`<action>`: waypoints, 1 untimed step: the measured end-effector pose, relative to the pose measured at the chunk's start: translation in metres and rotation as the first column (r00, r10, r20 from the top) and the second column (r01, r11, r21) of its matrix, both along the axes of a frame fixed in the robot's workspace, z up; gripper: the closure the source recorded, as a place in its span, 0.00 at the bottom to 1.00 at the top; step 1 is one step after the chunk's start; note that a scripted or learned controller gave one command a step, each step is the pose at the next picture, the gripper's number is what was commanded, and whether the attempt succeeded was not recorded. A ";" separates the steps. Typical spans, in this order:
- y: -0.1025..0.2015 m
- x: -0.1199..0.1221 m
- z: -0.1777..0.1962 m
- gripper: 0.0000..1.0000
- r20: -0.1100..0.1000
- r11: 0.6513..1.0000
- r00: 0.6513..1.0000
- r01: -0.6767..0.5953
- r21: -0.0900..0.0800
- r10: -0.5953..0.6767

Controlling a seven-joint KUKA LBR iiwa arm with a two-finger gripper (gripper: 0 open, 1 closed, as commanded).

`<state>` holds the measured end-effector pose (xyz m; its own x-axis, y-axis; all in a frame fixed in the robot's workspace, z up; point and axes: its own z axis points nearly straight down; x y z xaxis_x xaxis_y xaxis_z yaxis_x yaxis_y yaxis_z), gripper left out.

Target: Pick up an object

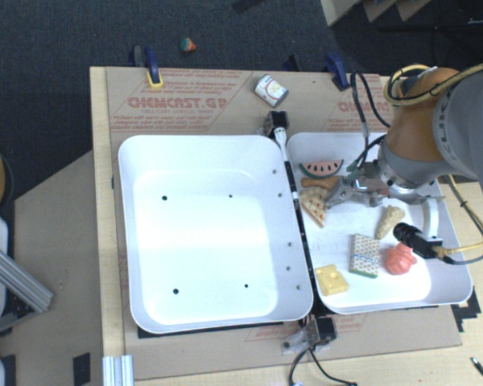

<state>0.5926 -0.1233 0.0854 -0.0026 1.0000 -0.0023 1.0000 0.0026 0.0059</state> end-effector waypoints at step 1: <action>0.015 -0.058 -0.001 0.00 -0.013 1.000 1.000 0.004 0.005 -0.004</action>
